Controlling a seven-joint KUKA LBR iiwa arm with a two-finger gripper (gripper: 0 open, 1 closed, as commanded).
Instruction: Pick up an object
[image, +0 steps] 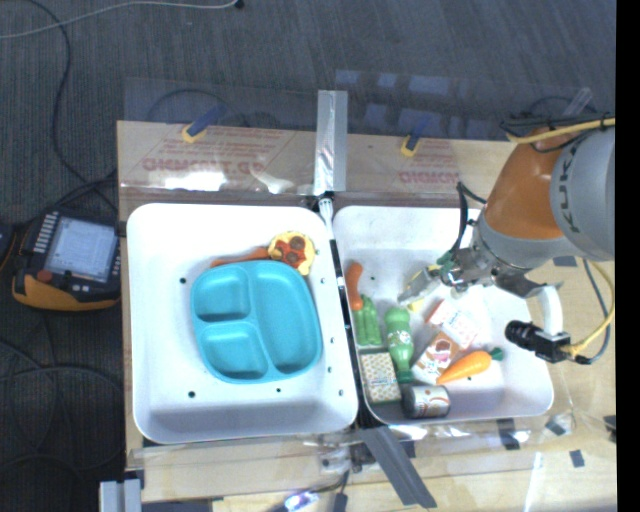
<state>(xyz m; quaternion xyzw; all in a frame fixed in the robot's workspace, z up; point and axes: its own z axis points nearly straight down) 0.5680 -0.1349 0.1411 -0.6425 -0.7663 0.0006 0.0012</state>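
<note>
Nearest the camera: small brown-and-silver can (427, 401) lying on its side at the front wall of the right white bin (530, 395). Just behind it, a white packet with a printed face (436, 360) and an orange toy carrot (466, 366) with its green top pointing right; carrot touches the packet. Left of the can sits a flat beige speckled box (378, 376), against the bin's left wall.

Two green plastic bottles (399, 336) lie side by side behind the box, running front to back. Thin orange stick-like piece (353, 284) lies along the left wall behind them. White carton with red print (460, 324) sits mid-bin, tilted.

Grey arm with orange band (528, 205) comes in from the right, wrist over the right bin's rear half. Gripper (432, 279) is low over the bin, between the bottles and the carton, near both. Fingers (418, 287) look slightly apart, nothing visible between them, no object gripped. Contact with bin floor: can't tell.

Left white bin (160, 400): light-blue three-compartment plastic tray (255, 320) in the middle, slightly rotated. Small yellow-and-red round toy (291, 249) touches the tray's rear right corner. Orange handheld pendant with a screen (70, 262) sits on the carpet left of the bench.
</note>
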